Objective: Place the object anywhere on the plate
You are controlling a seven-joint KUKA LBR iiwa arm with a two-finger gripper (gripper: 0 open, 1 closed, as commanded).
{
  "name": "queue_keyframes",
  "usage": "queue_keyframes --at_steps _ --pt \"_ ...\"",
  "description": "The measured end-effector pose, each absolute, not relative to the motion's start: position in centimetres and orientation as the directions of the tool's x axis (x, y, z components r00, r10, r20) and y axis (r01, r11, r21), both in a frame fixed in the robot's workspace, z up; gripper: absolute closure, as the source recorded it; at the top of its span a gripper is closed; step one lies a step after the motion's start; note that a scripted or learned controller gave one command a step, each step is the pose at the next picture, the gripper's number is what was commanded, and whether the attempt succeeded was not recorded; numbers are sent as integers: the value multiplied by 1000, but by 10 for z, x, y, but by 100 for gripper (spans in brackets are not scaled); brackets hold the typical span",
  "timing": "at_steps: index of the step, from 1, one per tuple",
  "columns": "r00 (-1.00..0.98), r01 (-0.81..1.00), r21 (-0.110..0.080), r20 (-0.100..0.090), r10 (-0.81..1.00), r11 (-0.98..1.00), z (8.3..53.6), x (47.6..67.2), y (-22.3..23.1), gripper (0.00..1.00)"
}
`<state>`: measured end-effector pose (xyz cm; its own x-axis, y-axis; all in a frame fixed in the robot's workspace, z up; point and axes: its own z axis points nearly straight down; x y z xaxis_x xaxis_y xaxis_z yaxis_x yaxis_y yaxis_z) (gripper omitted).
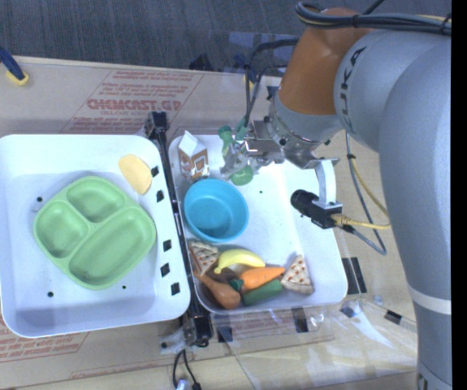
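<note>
The gripper (237,157) hangs over the right bin (318,287) beside a small carton (192,159) — its grip I cannot tell — with the green plate (95,230) well off to its left.

Hand (235,157) fingertips blurred among green object (241,171); arm (395,136) cropped by right edge.

Dark grey ribbed flooring (111,15) runs across the top of the frame; a brown cardboard sheet (95,100) with red print covers the bench below it.
</note>
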<state>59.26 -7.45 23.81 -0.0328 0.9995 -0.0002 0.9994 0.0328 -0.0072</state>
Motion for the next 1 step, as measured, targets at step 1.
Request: queue_keyframes --at_steps 1 --pt "-33 999 -7 0 999 33 238 593 -75 0"
